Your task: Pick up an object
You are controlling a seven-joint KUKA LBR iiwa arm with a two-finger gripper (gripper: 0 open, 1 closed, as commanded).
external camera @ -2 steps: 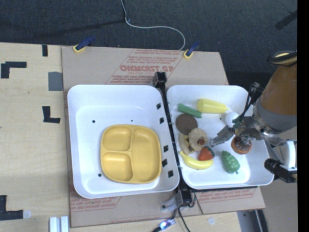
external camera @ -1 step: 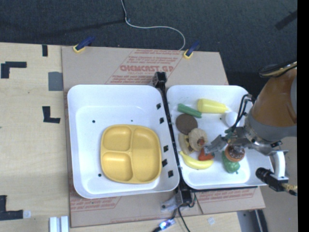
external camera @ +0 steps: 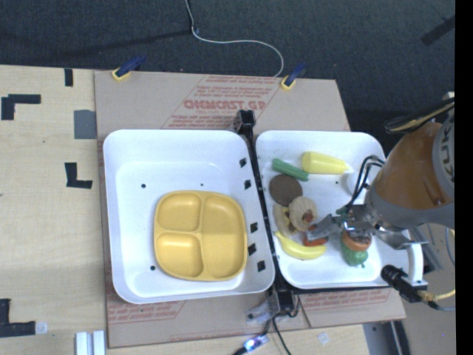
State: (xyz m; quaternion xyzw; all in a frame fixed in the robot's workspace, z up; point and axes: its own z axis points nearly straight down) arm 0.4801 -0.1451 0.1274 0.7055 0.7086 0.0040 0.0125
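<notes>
Right bin (external camera: 369, 148) holds toy food: yellow corn (external camera: 323, 163) and green pod (external camera: 290, 169) upper centre, brown disc (external camera: 284, 189), round tan piece (external camera: 302, 213), banana (external camera: 300, 248) at lower centre. Pincer (external camera: 325, 229) low over this heap, just right of tan piece, above banana's right end. Banana long axis runs left-right. Pincer state: cannot tell; reddish bit beside it unclear. Orange-green item (external camera: 355, 248) partly hidden under arm. Yellow tray (external camera: 200, 236) in left bin.

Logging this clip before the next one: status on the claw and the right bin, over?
Claw low in right bin, nothing seen gripped. Banana beside it, brown disc and corn beyond. Items crowded close.
</notes>
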